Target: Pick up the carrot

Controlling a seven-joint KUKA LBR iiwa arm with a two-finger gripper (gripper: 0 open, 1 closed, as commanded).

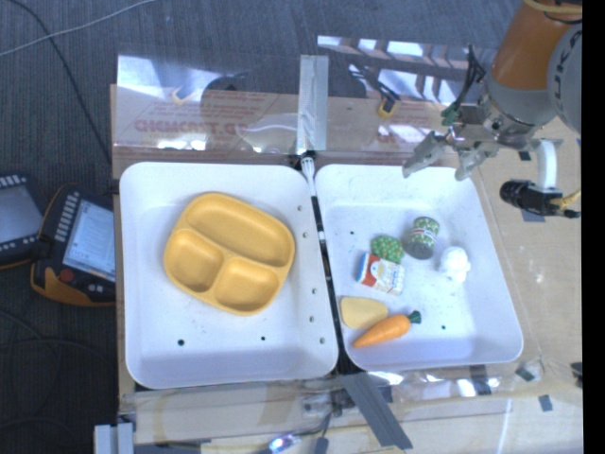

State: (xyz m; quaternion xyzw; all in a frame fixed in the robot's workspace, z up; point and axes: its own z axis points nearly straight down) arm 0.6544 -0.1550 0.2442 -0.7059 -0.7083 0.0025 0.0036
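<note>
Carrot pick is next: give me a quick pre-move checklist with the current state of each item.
1. Carrot in view, lying in the right bin near its front edge: ok.
2. Carrot top uncovered: ok.
3. Room beside it: not ok, the yellow piece touches its left end.
4. Hand carrying nothing: ok, fingers spread.
5. Hand above the carrot: not ok, it hovers over the bin's far edge.
6. Grip height: cannot tell.
</note>
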